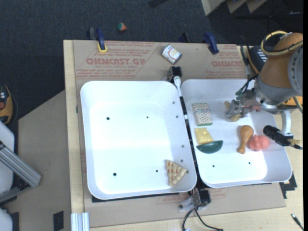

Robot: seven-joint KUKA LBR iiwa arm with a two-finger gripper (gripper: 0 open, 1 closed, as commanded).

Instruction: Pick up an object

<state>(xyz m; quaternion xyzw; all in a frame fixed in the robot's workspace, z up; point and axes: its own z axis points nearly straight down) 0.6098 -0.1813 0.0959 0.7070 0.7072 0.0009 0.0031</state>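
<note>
Here, camera view: my gripper (236, 110) hangs over the upper part of the right bin (226, 177), the arm (279, 66) coming in from 3 o'clock.
Fingers: too small and dark against the bin floor; I cannot tell whether they are apart or together, and I see nothing clearly between them.
Nearest thing: the drumstick (245, 137), near, at about 5 o'clock from my fingertips.
Its long axis: runs roughly 12 to 6 o'clock, tilted slightly, knob end at 12.
Beside it: a pink lump (260, 143) touching it at 3 o'clock.
Others: a patterned card (202, 113) at 9 o'clock from me; a yellow wedge (203, 135) and dark green half-disc (210, 147) at 7 o'clock.
Left bin (96, 95): a waffle-patterned wedge (175, 172), well apart.
Judgement: the drumstick is my likeliest pick; I'd close across its narrow shaft.
</note>
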